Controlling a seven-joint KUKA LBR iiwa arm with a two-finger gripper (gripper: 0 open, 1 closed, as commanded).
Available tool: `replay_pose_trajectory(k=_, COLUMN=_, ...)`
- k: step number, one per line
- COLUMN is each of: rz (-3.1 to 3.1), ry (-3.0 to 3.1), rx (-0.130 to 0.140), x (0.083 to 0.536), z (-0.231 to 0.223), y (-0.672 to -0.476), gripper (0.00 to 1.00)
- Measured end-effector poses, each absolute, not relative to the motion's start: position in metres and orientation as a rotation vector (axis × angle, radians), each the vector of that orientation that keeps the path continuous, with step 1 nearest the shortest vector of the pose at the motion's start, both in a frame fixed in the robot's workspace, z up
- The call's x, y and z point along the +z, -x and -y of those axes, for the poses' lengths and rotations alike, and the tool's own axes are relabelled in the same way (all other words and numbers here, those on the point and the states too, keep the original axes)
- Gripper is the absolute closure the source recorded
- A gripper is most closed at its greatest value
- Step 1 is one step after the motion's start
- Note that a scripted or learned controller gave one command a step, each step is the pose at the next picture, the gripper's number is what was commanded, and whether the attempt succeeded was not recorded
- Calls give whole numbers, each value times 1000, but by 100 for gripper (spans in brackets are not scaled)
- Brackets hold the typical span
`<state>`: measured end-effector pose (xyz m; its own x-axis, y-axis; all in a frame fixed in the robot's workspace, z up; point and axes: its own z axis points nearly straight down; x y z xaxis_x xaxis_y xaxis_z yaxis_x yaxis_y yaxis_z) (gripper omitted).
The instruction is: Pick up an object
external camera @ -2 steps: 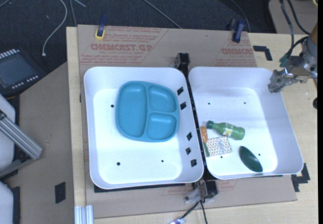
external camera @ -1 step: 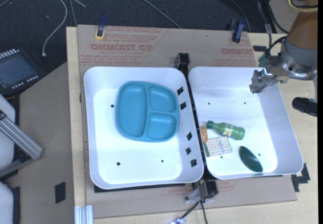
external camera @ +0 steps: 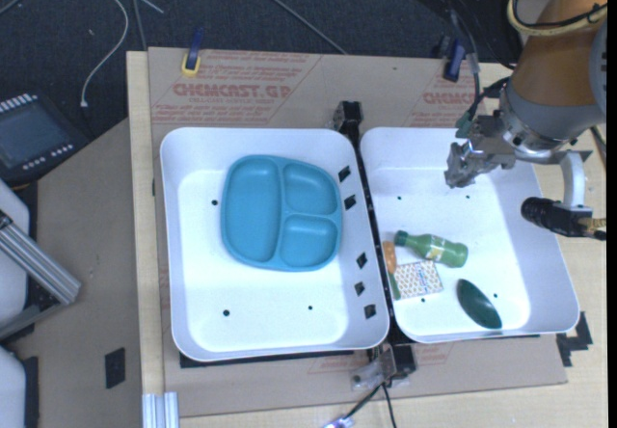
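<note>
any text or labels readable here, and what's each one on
"CHEMCAST GP", red print on the brown cardboard sheet behind the left white bin; the last letters are uncertain.
More red print on the same sheet behind the right white bin: too blurred to read.
Label on the small green bottle: too small to read.
Patterned flat packet: print unreadable.

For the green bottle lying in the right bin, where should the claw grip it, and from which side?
Probably the green bottle's wide body, from above, fingers across its width: it lies flat, the neck tapers, and a patterned packet sits close below.
</note>
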<state>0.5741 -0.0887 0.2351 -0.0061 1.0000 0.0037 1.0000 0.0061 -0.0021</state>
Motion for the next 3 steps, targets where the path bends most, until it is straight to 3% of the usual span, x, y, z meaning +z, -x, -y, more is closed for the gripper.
replay_pose_trajectory(k=3, rz=2225, ry=2211, rx=1, x=211, z=-68, y=-550, gripper=100)
